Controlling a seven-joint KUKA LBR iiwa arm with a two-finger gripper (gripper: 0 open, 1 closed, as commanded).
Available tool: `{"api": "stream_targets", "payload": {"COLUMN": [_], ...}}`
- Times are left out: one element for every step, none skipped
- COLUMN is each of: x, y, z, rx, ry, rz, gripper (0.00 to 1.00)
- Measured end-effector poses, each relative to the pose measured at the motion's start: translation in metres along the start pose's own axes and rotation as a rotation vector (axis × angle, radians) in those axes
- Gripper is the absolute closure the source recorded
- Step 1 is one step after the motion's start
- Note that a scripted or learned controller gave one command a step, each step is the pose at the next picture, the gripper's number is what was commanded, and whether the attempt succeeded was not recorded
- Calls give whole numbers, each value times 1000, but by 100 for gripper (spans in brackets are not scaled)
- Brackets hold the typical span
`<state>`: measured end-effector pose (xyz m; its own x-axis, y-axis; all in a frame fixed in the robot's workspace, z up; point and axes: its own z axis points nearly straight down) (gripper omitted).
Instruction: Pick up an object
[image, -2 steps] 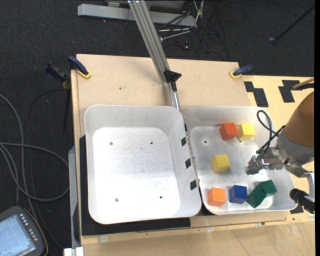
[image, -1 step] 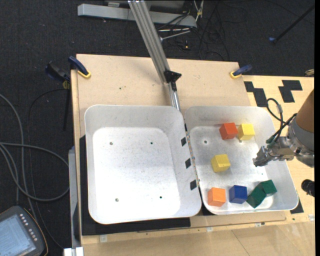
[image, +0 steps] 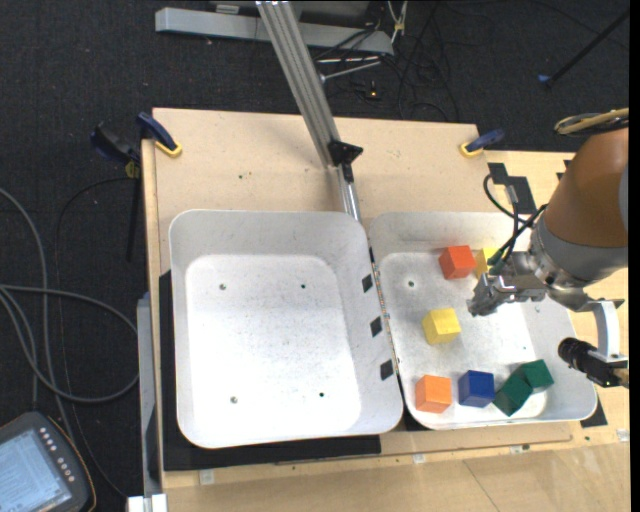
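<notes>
The right bin (image: 400, 250) holds several small blocks. An orange block (image: 457, 261) lies near its back, with a yellow piece (image: 480, 260) just right of it. A yellow block (image: 441, 325) sits in the middle. Along the front lie another orange block (image: 433, 392), a blue block (image: 477, 388) and two green blocks (image: 524, 386). My gripper (image: 485, 301) hangs low over the bin, right of the yellow block and below the back orange block. Nothing shows between its fingers.
The left bin (image: 190, 300) lies beside the right one. A metal pole (image: 305, 85) slants from the top to the bins' junction. Clamps (image: 160, 135) grip the bench's back corners. The arm's bulk (image: 590, 215) covers the right bin's right side.
</notes>
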<state>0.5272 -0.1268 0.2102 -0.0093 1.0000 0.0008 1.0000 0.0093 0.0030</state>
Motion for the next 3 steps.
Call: {"api": "stream_targets", "payload": {"x": [47, 97, 153], "y": [23, 47, 75], "z": [6, 9, 2], "rx": [1, 1, -1], "ry": [0, 0, 1], "rz": [0, 1, 0], "gripper": [100, 100, 100]}}
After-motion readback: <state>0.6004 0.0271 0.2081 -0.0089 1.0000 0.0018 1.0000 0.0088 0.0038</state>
